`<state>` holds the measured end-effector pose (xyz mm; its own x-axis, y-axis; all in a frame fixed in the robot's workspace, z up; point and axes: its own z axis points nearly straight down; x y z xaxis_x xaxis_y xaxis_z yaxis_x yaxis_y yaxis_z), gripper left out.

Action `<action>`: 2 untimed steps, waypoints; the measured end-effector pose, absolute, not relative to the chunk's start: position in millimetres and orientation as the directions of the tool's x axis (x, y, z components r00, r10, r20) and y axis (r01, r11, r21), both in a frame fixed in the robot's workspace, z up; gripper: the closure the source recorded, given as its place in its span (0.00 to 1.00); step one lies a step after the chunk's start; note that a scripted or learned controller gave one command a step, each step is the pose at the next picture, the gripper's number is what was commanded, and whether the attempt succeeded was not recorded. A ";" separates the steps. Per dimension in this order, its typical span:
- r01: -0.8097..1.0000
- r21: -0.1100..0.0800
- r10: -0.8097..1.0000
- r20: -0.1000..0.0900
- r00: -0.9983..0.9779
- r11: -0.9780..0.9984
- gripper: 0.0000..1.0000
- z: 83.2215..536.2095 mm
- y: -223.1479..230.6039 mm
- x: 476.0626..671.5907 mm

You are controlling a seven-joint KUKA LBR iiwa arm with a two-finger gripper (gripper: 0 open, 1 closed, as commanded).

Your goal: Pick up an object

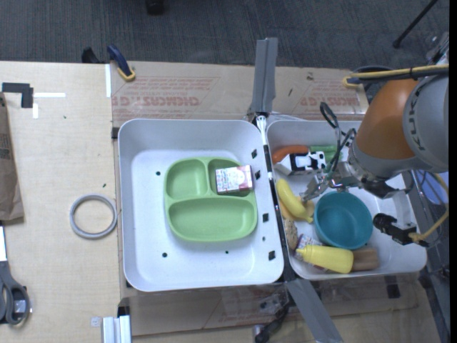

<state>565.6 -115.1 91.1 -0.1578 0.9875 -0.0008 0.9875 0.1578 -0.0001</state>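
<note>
Here my pincer (314,189) hangs low in the right bin (407,263), its thin metal fingers (311,191) slightly apart, with nothing between them. Just beside the tips lies a yellow banana (291,200), curved and smooth, and near it stand a blue bowl (343,220) and a yellow mustard bottle (325,257). The bench is light wood with brown cardboard under the bins — beyond it is dark carpet. The left bin (136,213) carries a green divided tray (207,224) with a small pink carton (233,180). My arm (400,123) comes from the right, grey with an orange band, bent down toward the bin.
</note>
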 end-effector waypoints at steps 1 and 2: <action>0.962 0.022 0.962 -0.009 -0.272 0.272 0.00 96.7 -119.8 549.5; 0.900 0.000 0.900 -0.001 -0.435 0.435 0.00 130.4 -140.9 593.7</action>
